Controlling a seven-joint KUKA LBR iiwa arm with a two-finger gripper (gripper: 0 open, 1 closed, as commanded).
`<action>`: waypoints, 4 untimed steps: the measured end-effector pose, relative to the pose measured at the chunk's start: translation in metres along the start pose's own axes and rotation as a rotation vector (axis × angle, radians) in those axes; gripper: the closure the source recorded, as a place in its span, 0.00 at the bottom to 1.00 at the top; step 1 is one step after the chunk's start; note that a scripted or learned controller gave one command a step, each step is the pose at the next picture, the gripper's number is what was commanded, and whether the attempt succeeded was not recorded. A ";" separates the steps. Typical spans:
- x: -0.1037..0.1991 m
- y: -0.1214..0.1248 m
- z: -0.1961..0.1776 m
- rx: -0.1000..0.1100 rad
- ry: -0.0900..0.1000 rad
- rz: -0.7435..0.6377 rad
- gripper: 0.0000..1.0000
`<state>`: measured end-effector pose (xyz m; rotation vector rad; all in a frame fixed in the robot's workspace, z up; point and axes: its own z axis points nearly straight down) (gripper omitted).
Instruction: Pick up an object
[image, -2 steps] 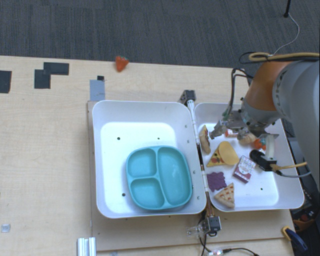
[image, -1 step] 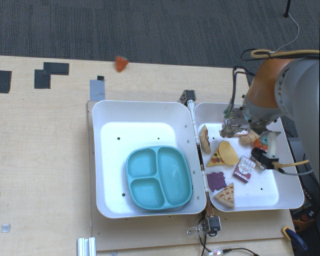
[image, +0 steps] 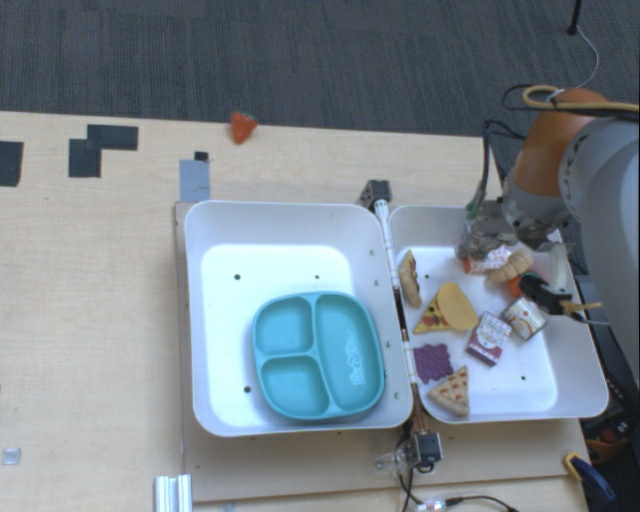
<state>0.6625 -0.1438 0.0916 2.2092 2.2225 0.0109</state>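
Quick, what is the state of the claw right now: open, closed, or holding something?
Claw: cannot be told; it is low over the back of the right bin, near the toy food.

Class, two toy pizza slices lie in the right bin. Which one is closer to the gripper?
The upper pizza slice, beside the yellow piece. The other pizza slice lies at the bin's near edge, below the purple square, farther from the gripper.

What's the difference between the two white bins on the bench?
The left bin carries one large teal divided plate; the right bin carries many small toy food pieces, such as a pizza slice and a purple piece. The arm's gripper is over the right bin, not the left. Both are shallow and white.
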 end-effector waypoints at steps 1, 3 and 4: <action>0.017 0.008 -0.029 0.005 0.000 0.000 1.00; 0.029 -0.037 0.000 -0.010 -0.006 0.002 0.00; 0.029 -0.035 -0.012 -0.014 -0.009 0.000 1.00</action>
